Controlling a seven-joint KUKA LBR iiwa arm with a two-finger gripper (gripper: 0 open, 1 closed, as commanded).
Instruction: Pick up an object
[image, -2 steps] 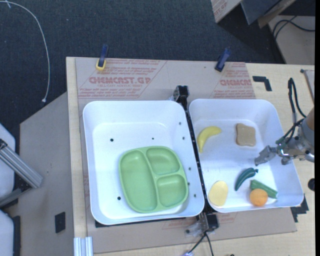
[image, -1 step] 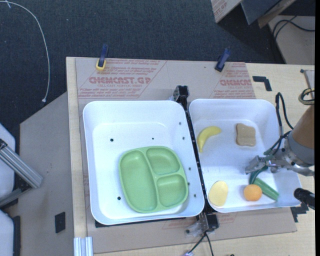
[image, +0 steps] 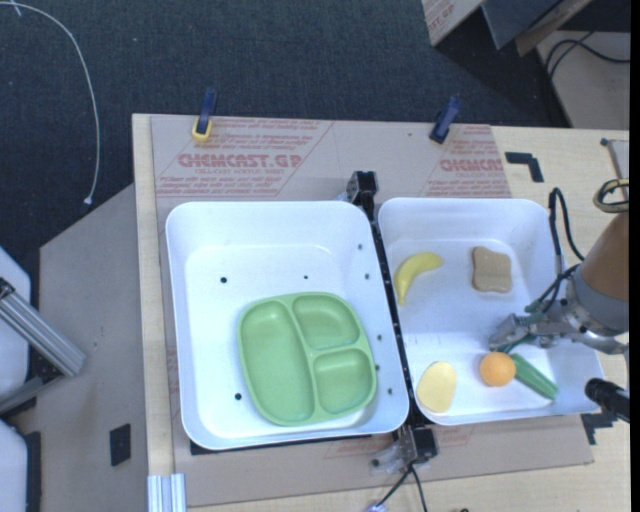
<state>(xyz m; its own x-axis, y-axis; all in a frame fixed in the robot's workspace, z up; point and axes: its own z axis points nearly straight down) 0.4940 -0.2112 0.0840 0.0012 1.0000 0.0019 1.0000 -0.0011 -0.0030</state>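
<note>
Two shallow white bins sit side by side on the bench. The left bin holds a green divided tray, lying flat toward the bin's near edge with its three compartments facing up.

The right bin carries the loose pieces. A yellow banana lies near the bin's left wall, toward the far side; a tan, bread-like piece rests to its right, well apart from it. In the near left corner lies a pale yellow oval piece. An orange ball sits beside it toward the near edge, and a green stick-shaped object lies at a slant, touching or just beside the orange ball on its right.

The arm comes in over the right bin's right wall, and the gripper hangs low inside the bin — just above the orange ball and the green stick-shaped object. Its metal fingers point toward the bin's middle and look spread, with nothing seen between them.
</note>
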